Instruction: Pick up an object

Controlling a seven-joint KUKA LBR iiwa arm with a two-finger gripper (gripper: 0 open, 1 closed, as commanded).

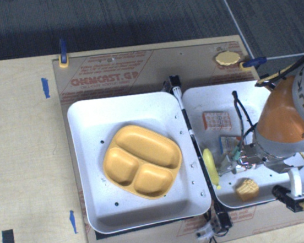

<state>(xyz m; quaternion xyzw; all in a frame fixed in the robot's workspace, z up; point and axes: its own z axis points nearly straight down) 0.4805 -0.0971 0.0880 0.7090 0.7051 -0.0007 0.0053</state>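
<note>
Nearest item: one small tan lumpy object, bread-like, foam or plastic by the look (247, 188), at the near edge of the right shallow white bin (216, 101); you should find it light and slightly yielding. Take it across its short width.
Yellow item: one slim yellow banana-shaped piece (209, 167) along the right bin's left wall; probably light, smooth and slippery. Grip at mid-length.
Card item: one flat white-and-red printed packet (217, 119) at the far side; thin, hard for you to pinch.
Left bin (85, 121): one large yellow three-compartment moulded tray (141, 160); stiff, too wide, so take a rim.
Gripper (239, 158): low in the right bin, between banana piece and bread piece.
Fingers: you cannot tell whether they are released or clenched.
</note>
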